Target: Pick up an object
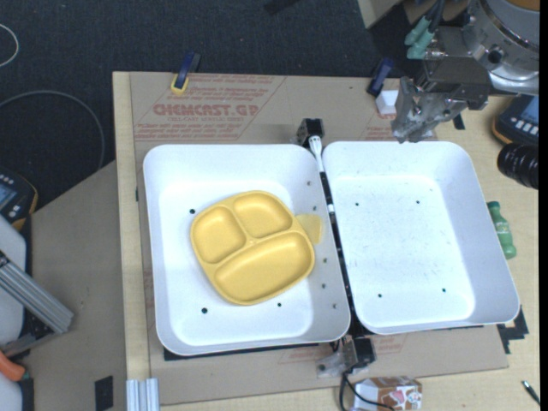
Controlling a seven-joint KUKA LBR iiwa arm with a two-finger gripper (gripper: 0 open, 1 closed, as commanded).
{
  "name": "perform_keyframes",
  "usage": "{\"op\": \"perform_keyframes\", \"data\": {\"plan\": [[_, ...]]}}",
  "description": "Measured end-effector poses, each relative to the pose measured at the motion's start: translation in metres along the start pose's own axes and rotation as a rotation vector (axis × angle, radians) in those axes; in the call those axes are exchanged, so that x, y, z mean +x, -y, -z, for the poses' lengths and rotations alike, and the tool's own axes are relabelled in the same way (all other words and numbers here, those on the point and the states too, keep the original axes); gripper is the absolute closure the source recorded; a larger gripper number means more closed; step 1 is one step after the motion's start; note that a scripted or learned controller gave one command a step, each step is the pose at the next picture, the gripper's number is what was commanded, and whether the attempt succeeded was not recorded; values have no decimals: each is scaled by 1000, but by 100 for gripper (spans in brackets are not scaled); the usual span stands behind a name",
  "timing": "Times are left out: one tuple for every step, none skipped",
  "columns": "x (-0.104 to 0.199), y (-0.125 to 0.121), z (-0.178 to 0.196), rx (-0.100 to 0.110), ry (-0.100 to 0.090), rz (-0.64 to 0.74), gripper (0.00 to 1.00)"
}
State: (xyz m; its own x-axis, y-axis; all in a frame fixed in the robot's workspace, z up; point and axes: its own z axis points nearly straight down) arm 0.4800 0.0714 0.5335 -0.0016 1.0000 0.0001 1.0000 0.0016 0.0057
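Left bin [163,229]: the yellow divided plate [251,247] is lying flat near its middle, tilted askew, one corner sitting close to the inner wall. Right bin [479,221]: I am seeing only bare floor. My pincer [415,122] is hanging above the right bin's far rim, well apart from the plate; whether it is released or clenched I cannot tell. Risk: the plate is broad, shallow and smooth, so I am expecting slippage off its rim, or a collision with the dividing walls while crossing.

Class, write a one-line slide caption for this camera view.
Yellow divided plate lies in the left bin; end effector above the right bin's far edge.
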Motion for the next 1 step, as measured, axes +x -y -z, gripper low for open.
{"op": "perform_keyframes", "data": {"plan": [[9,2,-107,18,2,-2,100]]}}
